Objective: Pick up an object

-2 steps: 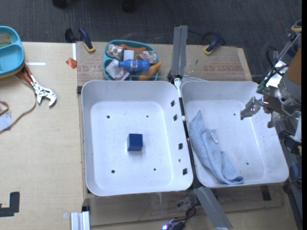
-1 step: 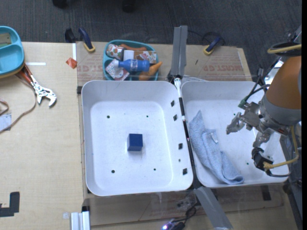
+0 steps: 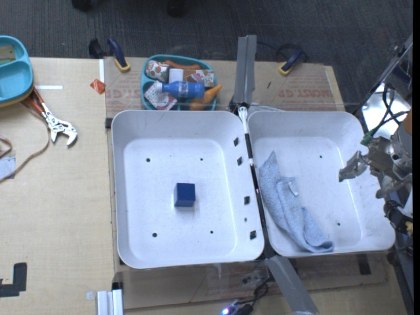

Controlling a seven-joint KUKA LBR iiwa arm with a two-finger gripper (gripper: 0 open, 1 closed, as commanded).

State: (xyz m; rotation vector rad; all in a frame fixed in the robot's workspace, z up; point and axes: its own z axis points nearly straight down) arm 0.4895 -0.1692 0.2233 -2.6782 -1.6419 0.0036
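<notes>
The pincer [image 3: 365,171] hangs over the right bin's [image 3: 328,128] right edge, fingers spread, grasping nothing. A small blue cube [image 3: 185,195] sits mid-floor in the left bin [image 3: 131,136].

The wooden bench [image 3: 52,228] is light brown. Two white bins sit on it side by side. The left bin [image 3: 125,195] and the right bin [image 3: 348,130] touch in the middle. Behind the left bin sits a small blue bowl [image 3: 148,67] full of little things. At the far left edge is a light blue tray [image 3: 13,77]. Near it lies a silver wrench [image 3: 58,128]. A small red piece [image 3: 98,86] lies between the tray and the bowl. Two blue and yellow clamps [image 3: 118,54] [image 3: 291,62] grip the back edge.
</notes>
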